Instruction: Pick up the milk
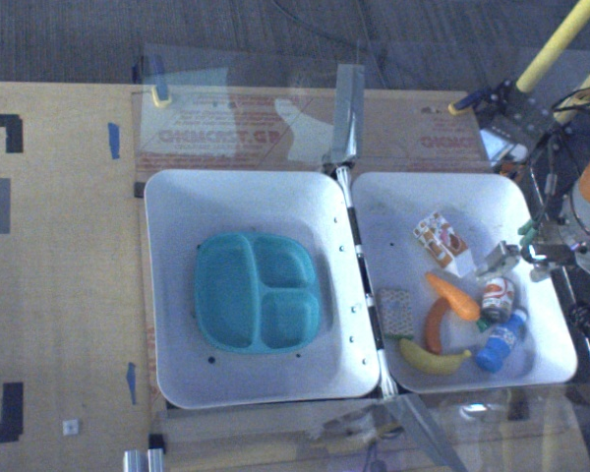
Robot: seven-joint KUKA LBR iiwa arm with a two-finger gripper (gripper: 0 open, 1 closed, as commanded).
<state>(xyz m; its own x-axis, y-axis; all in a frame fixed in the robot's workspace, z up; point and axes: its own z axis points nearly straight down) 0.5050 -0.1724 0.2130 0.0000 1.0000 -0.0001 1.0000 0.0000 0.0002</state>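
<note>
Banana (433, 358), smooth and curved, lies nearest me in the right bin (374, 214). Milk (442, 241), a printed carton, lies flat beyond the carrot (453, 297), untouched; I judge the pick not begun. Gripper (511, 257) hangs just right of the carton; I cannot tell its spread.

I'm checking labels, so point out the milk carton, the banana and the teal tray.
milk carton (442, 240): camera view, on its printed front face.
banana (433, 358): camera view, on the middle of its curved body.
teal tray (259, 291): camera view, on the ridge between its compartments.
</note>
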